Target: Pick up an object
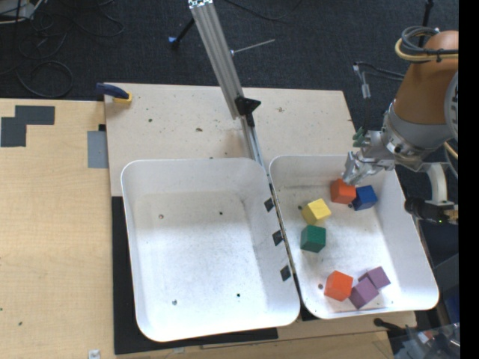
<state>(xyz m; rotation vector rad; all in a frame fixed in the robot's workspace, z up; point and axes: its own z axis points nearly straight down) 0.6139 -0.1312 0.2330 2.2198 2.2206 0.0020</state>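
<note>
My gripper [352,173] hangs over the back of the right bin [419,260], directly above an orange-red cube [343,193] with a blue cube [365,197] touching its right side. The fingertips reach down to the top of the orange-red cube. Whether they grip it is hidden by the wrist. Further forward lie a yellow cube [317,211] and a green cube [313,238]. Near the bin's front sit an orange cube [338,285] and two purple cubes [370,286] close together.
The left bin [150,200] lies beside the right one, split from it by a ridge with black clips [277,238]. A slanted aluminium bar [221,58] rises behind the bins. A yellow-blue clamp [114,93] sits at the bench's back left corner.
</note>
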